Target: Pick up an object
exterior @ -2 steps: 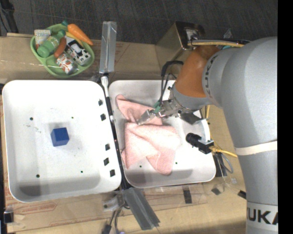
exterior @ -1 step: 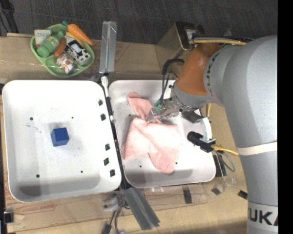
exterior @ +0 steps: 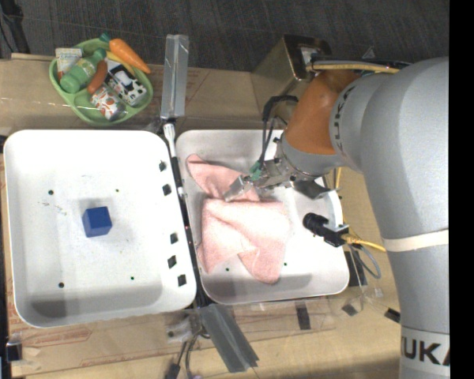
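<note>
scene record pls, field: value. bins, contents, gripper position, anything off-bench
left bin: holds one blue cube, lying left of centre
right bin: holds a crumpled pink cloth, spread across most of the floor
gripper: low over the cloth's upper part, at or on the fabric; contact unclear
arm: grey with an orange band, reaching in over the right bin
green bowl: on the bench behind the left bin, filled with toy food including a carrot
grasp: not confirmed
</note>
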Action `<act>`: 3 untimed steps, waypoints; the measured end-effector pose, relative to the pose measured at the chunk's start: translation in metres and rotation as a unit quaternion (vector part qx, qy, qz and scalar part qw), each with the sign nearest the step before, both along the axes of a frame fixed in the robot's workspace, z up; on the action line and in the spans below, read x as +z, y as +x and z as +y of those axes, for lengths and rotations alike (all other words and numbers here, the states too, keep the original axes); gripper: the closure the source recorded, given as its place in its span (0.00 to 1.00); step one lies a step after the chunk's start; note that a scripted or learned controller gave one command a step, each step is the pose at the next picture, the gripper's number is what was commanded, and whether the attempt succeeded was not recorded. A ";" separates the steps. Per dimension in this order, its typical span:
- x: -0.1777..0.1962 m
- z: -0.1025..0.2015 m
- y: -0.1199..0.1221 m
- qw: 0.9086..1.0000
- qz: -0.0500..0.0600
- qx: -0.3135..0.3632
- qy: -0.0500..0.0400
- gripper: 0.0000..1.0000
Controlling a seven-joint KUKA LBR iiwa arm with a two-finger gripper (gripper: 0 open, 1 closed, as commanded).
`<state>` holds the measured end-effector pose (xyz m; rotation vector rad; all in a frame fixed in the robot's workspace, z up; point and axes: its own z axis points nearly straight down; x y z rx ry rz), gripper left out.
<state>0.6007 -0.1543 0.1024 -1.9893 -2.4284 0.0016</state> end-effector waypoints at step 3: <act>-0.010 -0.012 0.010 1.000 -0.003 0.015 -0.001 0.00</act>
